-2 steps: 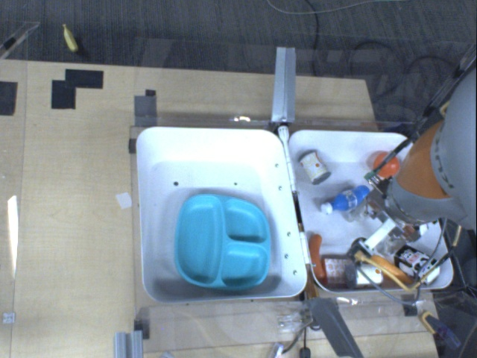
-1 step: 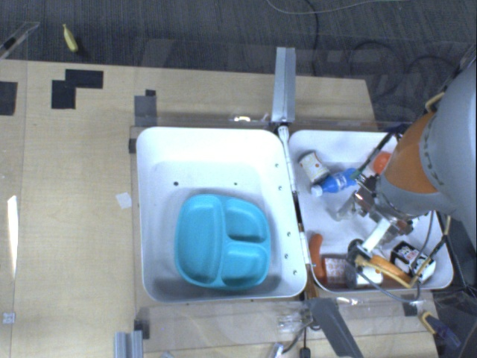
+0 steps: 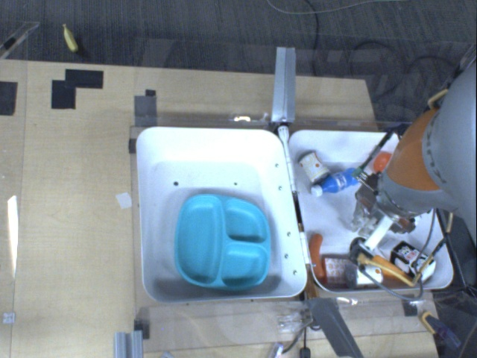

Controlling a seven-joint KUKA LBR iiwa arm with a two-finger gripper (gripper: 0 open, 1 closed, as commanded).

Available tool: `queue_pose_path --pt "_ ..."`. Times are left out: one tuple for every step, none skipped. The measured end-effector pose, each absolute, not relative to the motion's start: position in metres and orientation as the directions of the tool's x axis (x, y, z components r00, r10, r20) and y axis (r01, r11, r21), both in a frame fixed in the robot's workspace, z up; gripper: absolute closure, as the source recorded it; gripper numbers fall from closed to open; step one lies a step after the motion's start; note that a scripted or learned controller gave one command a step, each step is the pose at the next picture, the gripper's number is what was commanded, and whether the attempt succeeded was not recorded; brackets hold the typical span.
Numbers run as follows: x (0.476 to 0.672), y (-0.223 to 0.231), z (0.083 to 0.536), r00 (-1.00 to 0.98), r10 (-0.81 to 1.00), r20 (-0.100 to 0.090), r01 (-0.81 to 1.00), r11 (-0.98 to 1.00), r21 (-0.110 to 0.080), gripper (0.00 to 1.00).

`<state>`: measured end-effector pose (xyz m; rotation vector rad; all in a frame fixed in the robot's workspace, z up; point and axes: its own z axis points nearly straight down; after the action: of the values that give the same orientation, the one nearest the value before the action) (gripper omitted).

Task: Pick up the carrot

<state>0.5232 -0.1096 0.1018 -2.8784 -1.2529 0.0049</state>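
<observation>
A stubby orange-red piece [image 3: 315, 246], which looks like the carrot, lies in the right bin [image 3: 335, 144] against its left wall, near the front. My gripper [image 3: 370, 221] hangs low over the middle of that bin, below the orange wrist band [image 3: 406, 166]. It is to the right of the orange-red piece and apart from it. The arm's bulk hides the bin's right side.
A blue bottle [image 3: 339, 181] and a small white jar [image 3: 310, 162] lie at the back of the right bin. A brown packet [image 3: 339, 271], a long orange-yellow item [image 3: 391, 272] and a black-and-white object [image 3: 406, 254] crowd its front. The left bin [image 3: 160, 151] holds a blue divided plate [image 3: 222, 239].
</observation>
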Motion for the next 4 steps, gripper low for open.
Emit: queue_pose_path --pt "0.561 -0.194 0.089 0.761 0.649 0.004 0.649 -0.761 0.011 1.00" --pt "0.561 -0.193 0.098 0.755 0.656 0.002 0.656 -0.755 0.011 1.00" --pt "0.607 -0.194 0.088 0.687 0.726 0.003 0.726 -0.687 0.007 1.00" --pt "0.632 -0.199 0.087 0.610 0.792 0.001 0.792 -0.610 0.007 1.00"
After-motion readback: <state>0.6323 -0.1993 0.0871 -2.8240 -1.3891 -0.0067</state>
